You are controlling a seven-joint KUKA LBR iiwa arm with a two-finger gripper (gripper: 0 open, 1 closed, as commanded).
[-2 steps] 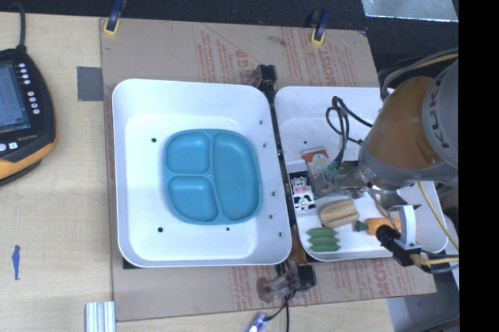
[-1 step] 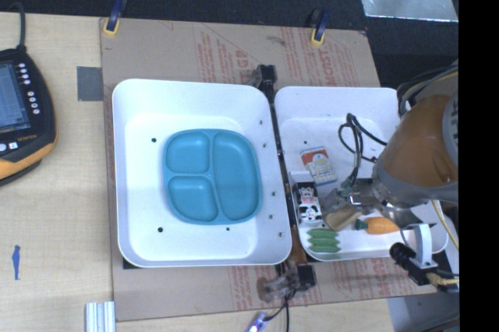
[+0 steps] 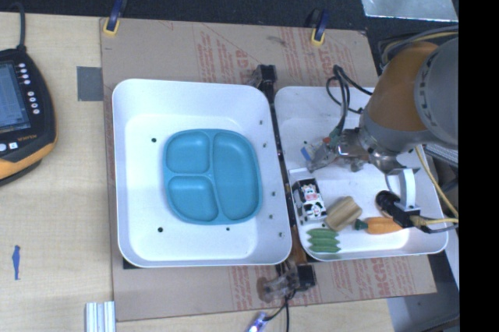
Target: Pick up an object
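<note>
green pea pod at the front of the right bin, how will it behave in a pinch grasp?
The green pea pod looks like a small moulded toy, so probably light and fairly stiff. Its bumpy, rounded surface may let it slip or twist between fingers. It lies close to the right bin's front wall and the tan block, so it could wedge rather than slide.

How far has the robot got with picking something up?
Nothing looks picked up yet. The claw is low in the right bin, and the toys, including the green pea pod, tan block and carrot, lie near its front edge. Grabbing and lifting remain.
</note>
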